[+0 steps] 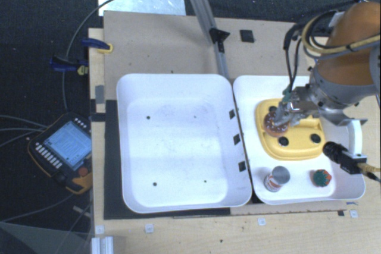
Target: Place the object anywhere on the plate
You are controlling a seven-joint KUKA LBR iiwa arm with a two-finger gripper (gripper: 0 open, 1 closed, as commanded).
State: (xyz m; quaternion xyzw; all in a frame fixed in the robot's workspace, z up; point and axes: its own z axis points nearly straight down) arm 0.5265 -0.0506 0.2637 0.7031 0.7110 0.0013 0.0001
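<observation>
Fingers [284,113] hang low over the yellow plate [294,149] in the right bin [250,98], right of centre in the frame; whether they're parted or pinched I cannot tell. Just under them a brownish, speckled round object [275,123] lies on the plate's left part. Looks like the placing step; next calls for a clean lift away

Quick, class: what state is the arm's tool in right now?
Tool: over the yellow plate, by a small brownish object; grip state cannot be told.
</observation>
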